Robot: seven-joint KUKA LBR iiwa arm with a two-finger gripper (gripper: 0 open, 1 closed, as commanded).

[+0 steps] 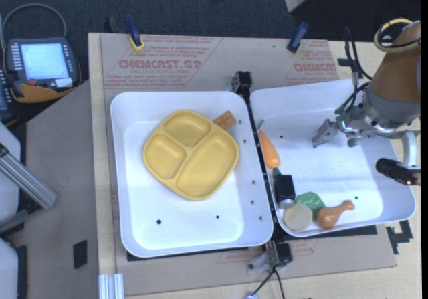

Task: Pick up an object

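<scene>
Your gripper (326,134) hangs spread and empty; the carrot (269,149) just beyond it looks light, stiff, slick, so pinch across its thicker middle.

Bright, even overhead light. Soft, short shadows under the yellow tray (191,154). Mild glare on the white bins (127,177), washing out detail. Glowing hot on the pendant screen (43,62). Slightly soft focus throughout, dim at the dark floor up top.
</scene>
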